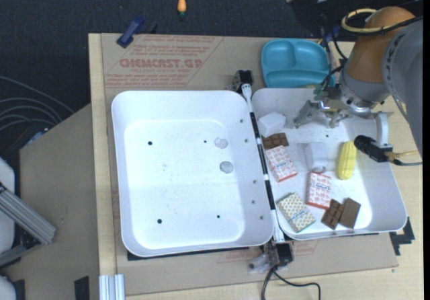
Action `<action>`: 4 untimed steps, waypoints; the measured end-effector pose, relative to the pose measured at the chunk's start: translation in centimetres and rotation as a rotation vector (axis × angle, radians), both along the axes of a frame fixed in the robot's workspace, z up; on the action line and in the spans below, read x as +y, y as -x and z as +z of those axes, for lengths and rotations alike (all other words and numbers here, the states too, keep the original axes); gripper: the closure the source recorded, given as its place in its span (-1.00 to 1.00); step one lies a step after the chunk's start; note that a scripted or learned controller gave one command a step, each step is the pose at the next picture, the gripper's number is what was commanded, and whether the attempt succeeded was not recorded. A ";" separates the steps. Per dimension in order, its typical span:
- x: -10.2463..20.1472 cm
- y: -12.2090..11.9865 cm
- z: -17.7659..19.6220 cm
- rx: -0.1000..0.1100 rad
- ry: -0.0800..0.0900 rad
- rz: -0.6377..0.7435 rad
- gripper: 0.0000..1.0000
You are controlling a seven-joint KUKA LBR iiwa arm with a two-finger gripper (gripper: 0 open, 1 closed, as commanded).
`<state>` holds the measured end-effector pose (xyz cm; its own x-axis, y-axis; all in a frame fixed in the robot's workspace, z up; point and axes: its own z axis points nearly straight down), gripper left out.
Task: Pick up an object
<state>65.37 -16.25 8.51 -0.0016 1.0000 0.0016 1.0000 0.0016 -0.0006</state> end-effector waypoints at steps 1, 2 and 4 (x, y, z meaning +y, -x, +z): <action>1.5 6.5 -0.1 0.002 0.001 -0.002 -1.00; 5.5 5.8 0.3 -0.012 0.019 -0.008 -1.00; 6.0 5.8 1.2 -0.007 0.008 -0.007 -1.00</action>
